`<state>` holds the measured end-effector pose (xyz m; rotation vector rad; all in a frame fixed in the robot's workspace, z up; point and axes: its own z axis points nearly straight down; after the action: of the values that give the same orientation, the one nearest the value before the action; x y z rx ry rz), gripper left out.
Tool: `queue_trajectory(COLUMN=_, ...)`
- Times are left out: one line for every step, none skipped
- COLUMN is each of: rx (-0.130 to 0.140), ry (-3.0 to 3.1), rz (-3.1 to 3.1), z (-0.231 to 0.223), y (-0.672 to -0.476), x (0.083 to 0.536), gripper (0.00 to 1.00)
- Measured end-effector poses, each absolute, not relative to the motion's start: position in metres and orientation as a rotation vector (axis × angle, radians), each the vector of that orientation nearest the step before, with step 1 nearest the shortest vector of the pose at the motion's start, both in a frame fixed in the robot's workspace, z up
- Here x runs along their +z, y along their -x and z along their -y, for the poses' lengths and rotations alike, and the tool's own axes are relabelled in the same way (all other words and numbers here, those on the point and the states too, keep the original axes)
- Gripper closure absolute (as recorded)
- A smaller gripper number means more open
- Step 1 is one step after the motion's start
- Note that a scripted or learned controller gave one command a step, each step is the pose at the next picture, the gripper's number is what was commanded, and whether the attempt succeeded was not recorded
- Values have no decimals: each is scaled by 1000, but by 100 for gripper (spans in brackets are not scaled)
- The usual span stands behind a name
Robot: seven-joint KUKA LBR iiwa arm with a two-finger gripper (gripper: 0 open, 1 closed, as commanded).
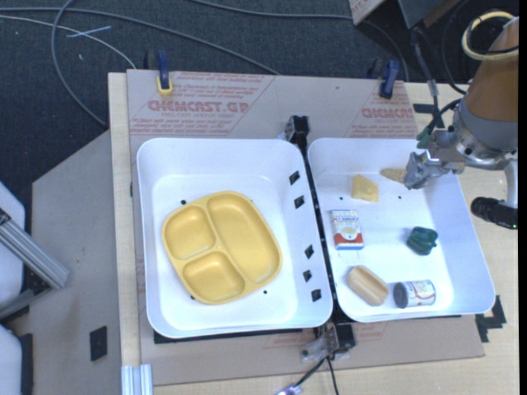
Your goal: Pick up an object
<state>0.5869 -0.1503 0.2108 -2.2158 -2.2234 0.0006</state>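
Note:
My gripper (417,174) hangs over the far part of the right bin (461,220), its tip beside a thin tan piece (394,174) at the bin's back. Just left of it lies a yellow cheese-like wedge (366,188). Nearer the middle sits a small red and white carton (347,228). A dark green object (422,239) rests toward the bin's right side. At the front lie a tan bread roll (366,285) and a small can (414,293) on its side. Nothing visible is held between the gripper's parts.
The left bin (156,220) holds a yellow tray (221,246) with three compartments. A black divider (309,220) with clips runs between the bins. Blue clamps (165,74) hold the board at the back. Cables lie on the floor at upper left.

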Motion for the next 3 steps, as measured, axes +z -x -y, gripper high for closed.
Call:
queue_trajectory(rx=-3, ry=2214, rz=2227, z=92, y=-590, x=224, gripper=100)
queue_trajectory(rx=-1, ry=2212, rz=2226, z=30, y=-587, x=226, gripper=100)
queue_trajectory(rx=0, ry=2214, rz=2226, z=-31, y=-591, x=219, gripper=100)
